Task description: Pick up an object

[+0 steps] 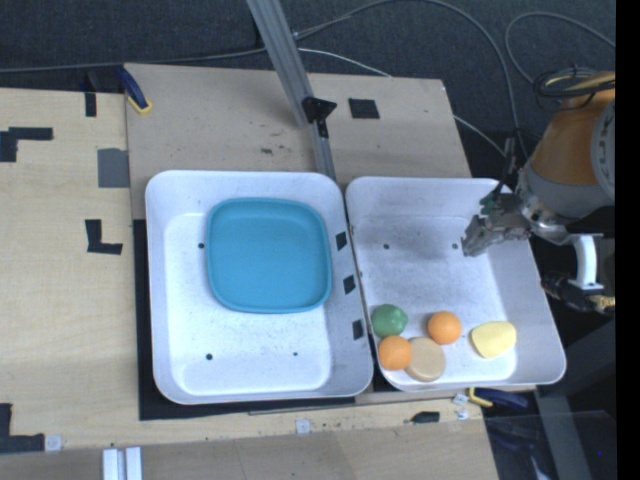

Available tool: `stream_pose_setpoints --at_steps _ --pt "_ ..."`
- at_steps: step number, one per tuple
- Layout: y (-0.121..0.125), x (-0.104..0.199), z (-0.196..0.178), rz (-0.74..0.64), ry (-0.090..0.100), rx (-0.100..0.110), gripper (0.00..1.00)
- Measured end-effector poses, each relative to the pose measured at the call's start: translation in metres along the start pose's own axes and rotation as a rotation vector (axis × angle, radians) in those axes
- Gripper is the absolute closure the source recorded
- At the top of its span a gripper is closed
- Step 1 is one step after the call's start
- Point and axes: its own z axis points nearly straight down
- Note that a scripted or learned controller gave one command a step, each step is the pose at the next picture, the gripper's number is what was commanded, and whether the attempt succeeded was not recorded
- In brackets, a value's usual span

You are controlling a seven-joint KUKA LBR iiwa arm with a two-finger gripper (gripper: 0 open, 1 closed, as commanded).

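Gripper [478,236] hangs over the right bin [420,218], can't tell its state; five small foods [432,340] sit near the front.

Scuffed white plastic bins [420,218] hold a smooth, matt blue plate [268,255].

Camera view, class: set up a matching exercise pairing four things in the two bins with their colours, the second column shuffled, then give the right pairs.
Column one:
1. plate in the left bin
2. ball nearest the bins' divide
3. block furthest right
4. disc at the right bin's front edge

Column two:
A. yellow
B. beige
C. blue
D. green

Pairs: 1-C, 2-D, 3-A, 4-B
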Motion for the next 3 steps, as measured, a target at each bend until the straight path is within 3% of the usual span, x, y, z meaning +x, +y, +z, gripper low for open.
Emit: stream_pose_setpoints --at_steps 2,3 --pt "0.007 -0.006 -0.106 -0.001 0.000 0.001 1.00" --pt "0.013 0.044 -0.110 -0.004 0.002 0.004 1.00"
